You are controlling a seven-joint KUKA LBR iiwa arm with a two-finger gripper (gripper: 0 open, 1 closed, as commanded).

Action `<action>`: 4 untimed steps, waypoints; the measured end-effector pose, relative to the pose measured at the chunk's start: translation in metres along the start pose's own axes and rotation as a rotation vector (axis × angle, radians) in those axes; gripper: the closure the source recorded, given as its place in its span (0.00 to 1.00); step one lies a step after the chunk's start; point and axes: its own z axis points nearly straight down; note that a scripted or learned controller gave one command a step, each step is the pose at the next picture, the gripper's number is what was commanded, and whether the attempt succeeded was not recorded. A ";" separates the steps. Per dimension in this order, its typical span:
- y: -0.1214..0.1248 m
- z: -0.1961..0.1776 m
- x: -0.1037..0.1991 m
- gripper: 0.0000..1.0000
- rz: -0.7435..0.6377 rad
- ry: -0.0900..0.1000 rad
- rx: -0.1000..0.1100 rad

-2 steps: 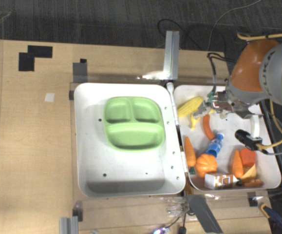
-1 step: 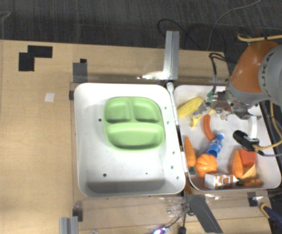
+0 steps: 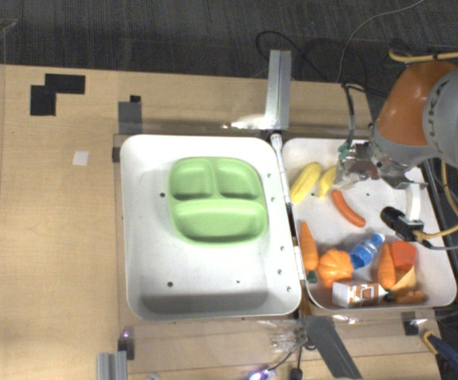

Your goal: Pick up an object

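Bananas crowding the end effector in the right bin

Two yellow bananas (image 3: 314, 180) are lying in the upper left part of the right bin (image 3: 442, 291), just beside the end effector (image 3: 347, 167), which is hanging low over the bin's back edge; whether it is released or clenched, I cannot tell. An orange sausage (image 3: 348, 207) is lying slantwise near them. Toys are crowding the front edge: a carrot (image 3: 308, 246), a small pumpkin (image 3: 334, 266), a blue bottle (image 3: 365, 251). On the counter (image 3: 47, 236), the left bin (image 3: 145, 291) is carrying a green divided plate (image 3: 216, 198), leaving open white floor along its front and sides.
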 end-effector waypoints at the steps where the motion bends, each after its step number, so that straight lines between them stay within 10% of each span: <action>1: -0.049 -0.011 0.017 1.00 -0.014 -0.001 0.040; 2: -0.055 0.022 -0.020 1.00 -0.377 0.003 0.031; 3: -0.023 -0.035 0.026 1.00 -0.074 0.000 0.038; 4: -0.024 -0.035 0.026 0.00 -0.074 0.000 0.038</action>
